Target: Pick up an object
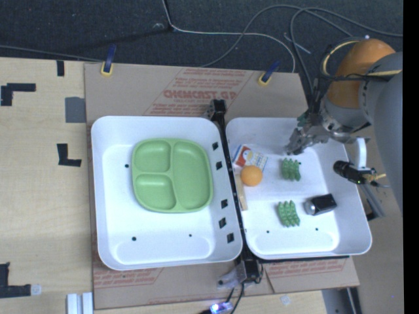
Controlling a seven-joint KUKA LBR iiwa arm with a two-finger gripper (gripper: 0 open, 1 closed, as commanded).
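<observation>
The right bin [340, 241] holds an orange ball [251, 175], a small red and white packet [247, 156] beside it, two green studded blocks [291, 169] [287, 213] and a black and silver object [320, 205]. My gripper [296, 145] hangs over the upper part of this bin, just above and right of the upper green block. Nothing shows between its fingers.
The left bin [111, 175] carries a green divided plate [173, 174]. A black clip strip [226, 175] runs where the bins meet. Cables [262, 25] trail over the dark backdrop. The arm [360, 77] fills the upper right corner.
</observation>
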